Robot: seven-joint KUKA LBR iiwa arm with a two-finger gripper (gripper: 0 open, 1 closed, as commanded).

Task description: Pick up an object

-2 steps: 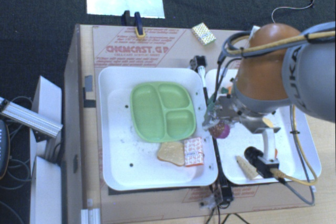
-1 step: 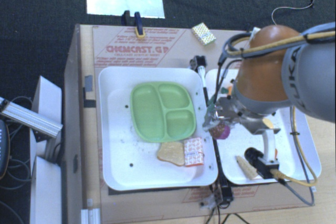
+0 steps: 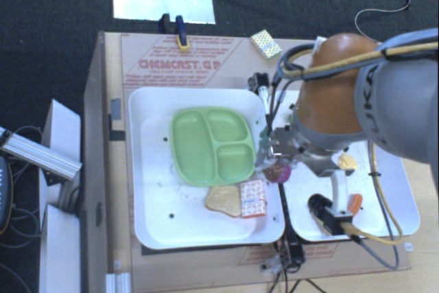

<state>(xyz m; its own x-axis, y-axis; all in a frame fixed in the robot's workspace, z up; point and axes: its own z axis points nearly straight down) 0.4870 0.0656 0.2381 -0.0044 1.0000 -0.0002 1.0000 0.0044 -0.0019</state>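
Observation:
My gripper hangs over the ridge between the two bins, under the arm's orange band. A small purple object sits right at its tip, above the divider; whether it is gripped is hidden by the wrist. In the left bin lie a green divided plate, a tan bread-like piece and a red-and-white carton beside it.
The right bin holds a small yellow item and an orange item, partly covered by the arm. A yellow patterned block lies on the board behind the bins. Cables run along the divider.

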